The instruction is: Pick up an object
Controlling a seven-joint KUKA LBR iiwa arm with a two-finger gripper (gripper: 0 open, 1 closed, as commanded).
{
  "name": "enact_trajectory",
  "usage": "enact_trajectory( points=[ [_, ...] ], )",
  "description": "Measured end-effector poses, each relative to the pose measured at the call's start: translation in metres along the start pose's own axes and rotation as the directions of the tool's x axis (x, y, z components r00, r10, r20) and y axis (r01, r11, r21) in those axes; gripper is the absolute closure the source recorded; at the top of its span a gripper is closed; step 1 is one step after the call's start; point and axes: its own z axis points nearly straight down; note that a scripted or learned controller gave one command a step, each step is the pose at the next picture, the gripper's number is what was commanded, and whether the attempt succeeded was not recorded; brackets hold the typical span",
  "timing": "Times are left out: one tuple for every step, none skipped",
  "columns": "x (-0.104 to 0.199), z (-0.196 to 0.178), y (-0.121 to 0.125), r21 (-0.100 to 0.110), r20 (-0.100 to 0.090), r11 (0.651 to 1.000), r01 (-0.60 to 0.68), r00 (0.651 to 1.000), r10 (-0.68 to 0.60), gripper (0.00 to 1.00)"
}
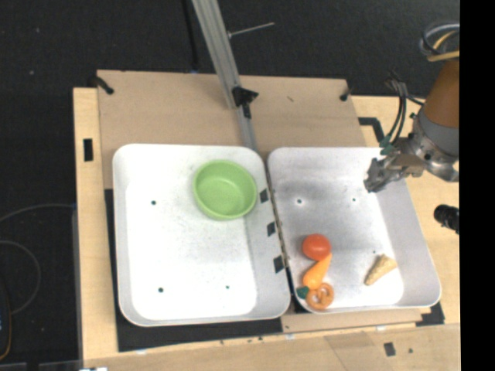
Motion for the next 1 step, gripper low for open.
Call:
enact_trajectory(
  points=[
    [0.0506, -0.0081, 0.0107, 0.001, -0.002, 1.0, 0.004, 1.0, -0.004, 1.0]
  ],
)
